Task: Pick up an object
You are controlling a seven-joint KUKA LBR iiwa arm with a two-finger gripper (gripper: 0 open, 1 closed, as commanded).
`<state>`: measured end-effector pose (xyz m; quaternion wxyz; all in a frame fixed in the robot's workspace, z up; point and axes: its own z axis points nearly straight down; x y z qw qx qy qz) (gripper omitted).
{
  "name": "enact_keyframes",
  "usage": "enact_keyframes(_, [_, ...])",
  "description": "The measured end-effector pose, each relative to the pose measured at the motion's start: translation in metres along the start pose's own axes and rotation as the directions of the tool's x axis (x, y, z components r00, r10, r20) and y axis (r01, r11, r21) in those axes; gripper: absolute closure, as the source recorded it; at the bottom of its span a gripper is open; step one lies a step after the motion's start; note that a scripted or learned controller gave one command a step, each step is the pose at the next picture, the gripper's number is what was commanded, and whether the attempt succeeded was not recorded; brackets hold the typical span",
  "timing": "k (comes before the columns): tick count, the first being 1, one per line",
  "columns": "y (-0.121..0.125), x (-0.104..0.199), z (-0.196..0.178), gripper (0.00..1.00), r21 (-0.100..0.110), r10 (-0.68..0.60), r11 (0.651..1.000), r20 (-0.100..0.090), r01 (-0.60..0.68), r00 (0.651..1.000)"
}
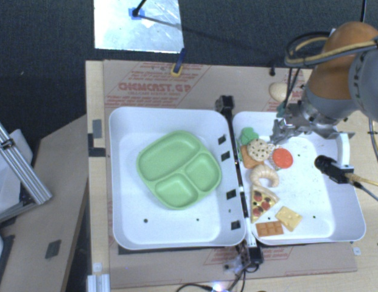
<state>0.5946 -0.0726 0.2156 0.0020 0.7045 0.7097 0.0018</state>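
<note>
Cookie (257, 151), speckled with dark chips, is what we see nearest the gripper (277, 134). It lies in the bin on the view's right (353, 224), close to that bin's left wall.

The gripper hangs over the far part of the same bin, just up and right of the cookie in the view. We can't tell whether it is open or closed, nor whether it touches anything. We see nothing held in it.

Other items in that bin:
- green broccoli piece (248, 135), touching the cookie's upper left edge
- red round slice (282, 158), just right of the cookie and below the gripper in the view
- pale croissant (265, 176), curved, just below the cookie
- pizza slice (262, 201), below the croissant
- yellow cheese wedge (289, 218), near the front wall
- brown cracker (269, 228), just beside the cheese wedge on its left

The bin on the view's left (119, 163) holds a green divided plate (179, 169) with three compartments, sitting at a slant.

A beige egg-shaped thing (277, 91) lies on the bench (152, 84) outside the bins, beyond the right-hand one. A silver sheet (138, 17) lies past the bench's far edge.
</note>
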Motion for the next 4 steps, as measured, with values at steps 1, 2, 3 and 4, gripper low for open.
enact_keyframes(1, [0.024,0.001,0.000,1.00,0.001,0.000,1.000,0.000,0.000,1.000])
enact_keyframes(2, [0.011,0.006,-0.006,1.00,0.004,0.002,1.000,0.000,-0.002,1.000])
enact_keyframes(3, [0.022,0.000,0.000,1.00,0.003,0.001,1.000,0.001,-0.001,1.000])
enact_keyframes(4, [0.020,0.001,-0.019,1.00,0.002,0.000,1.000,0.000,0.000,1.000])
